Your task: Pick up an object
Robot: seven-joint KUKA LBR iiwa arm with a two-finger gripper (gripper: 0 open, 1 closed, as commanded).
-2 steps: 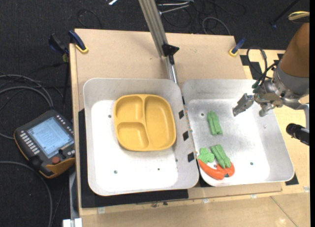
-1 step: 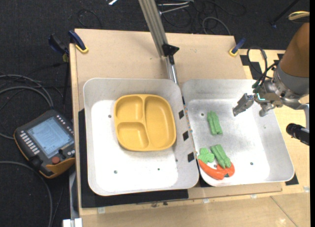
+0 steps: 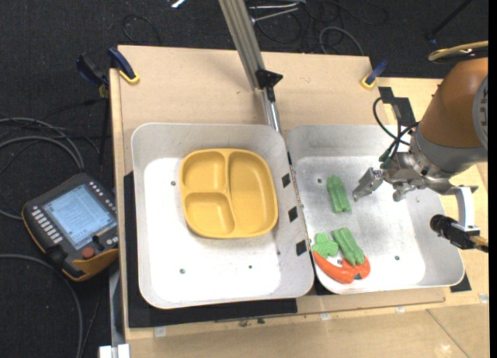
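Reaching in from the right, the grey arm with its orange band [image 3: 463, 88] hangs over the right-hand white bin [image 3: 404, 271], and its gripper [image 3: 367, 185] sits low above the bin floor, just right of a small green ridged piece [image 3: 337, 194]. One dark finger [image 3: 366, 185] points down and to the left; whether the pair is spread or closed cannot be told from this angle, and nothing is seen between them. Near the bin's front left corner lie a second green piece [image 3: 349, 245] and an orange carrot-shaped toy [image 3: 340, 268] with a green top, touching each other. The left-hand white bin [image 3: 155, 217] carries a yellow three-part plate [image 3: 229, 192]. A teach pendant [image 3: 74, 224] lies on the floor at the left, its screen lit but its writing too small to read; no labels are legible anywhere.
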